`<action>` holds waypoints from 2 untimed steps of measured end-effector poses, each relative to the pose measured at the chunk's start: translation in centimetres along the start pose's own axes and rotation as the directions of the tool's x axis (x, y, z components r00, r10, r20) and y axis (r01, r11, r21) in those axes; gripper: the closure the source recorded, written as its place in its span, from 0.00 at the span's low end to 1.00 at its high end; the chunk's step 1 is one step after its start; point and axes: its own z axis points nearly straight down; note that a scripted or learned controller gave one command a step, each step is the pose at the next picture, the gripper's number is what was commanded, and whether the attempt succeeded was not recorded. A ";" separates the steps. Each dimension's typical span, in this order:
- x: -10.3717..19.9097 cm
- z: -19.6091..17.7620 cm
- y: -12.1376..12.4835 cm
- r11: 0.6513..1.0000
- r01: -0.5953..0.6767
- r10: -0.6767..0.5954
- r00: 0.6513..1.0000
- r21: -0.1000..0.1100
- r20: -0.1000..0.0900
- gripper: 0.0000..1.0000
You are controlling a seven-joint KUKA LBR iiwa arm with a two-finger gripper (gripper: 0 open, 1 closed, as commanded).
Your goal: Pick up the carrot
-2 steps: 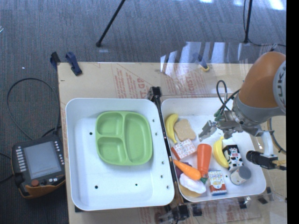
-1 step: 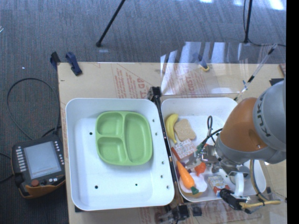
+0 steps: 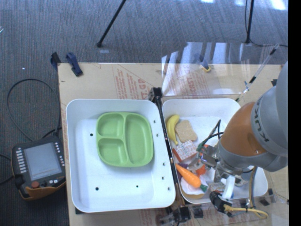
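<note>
The carrot (image 3: 189, 176) is orange with a green stub at its lower right end. It lies slanted in the front left part of the right bin (image 3: 207, 105), on a pale round item. My gripper (image 3: 218, 175) hangs under the orange wrist band, just right of the carrot's green end and low over the bin. The wrist hides most of it from above. Nothing shows as held in it, and the carrot rests on the bin's contents.
A banana (image 3: 172, 126), a bread slice (image 3: 186, 131) and a red and white box (image 3: 185, 150) lie behind the carrot. Small red and green items (image 3: 203, 150) sit beside the wrist. The left bin (image 3: 80, 182) holds a green divided plate (image 3: 125, 139).
</note>
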 end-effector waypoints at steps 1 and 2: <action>-0.1 -0.9 0.0 1.000 -0.009 0.009 1.000 0.007 -0.003 1.00; 7.4 -9.8 -4.0 0.965 -0.263 0.263 0.965 0.004 0.003 1.00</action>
